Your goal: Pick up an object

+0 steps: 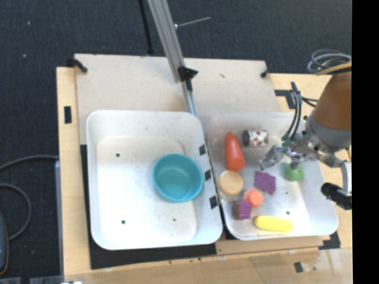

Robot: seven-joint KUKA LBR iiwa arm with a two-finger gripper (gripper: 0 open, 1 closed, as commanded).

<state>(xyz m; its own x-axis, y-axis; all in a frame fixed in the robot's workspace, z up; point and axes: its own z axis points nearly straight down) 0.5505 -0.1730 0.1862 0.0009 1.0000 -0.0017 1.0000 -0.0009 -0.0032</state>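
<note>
1. the pincer [277, 157] hangs low over the right bin [314, 218], fingers spread, gripping nothing.
2. a purple block [265, 181] lies just below it; a green object [292, 172] sits beside it.

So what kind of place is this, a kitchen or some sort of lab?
Most likely a robotics lab test bench, not a kitchen: a grey arm with an orange band reaches over two shallow white bins, one bin holds small plastic toys like a yellow banana shape, and a metal camera pole stands behind.
</note>
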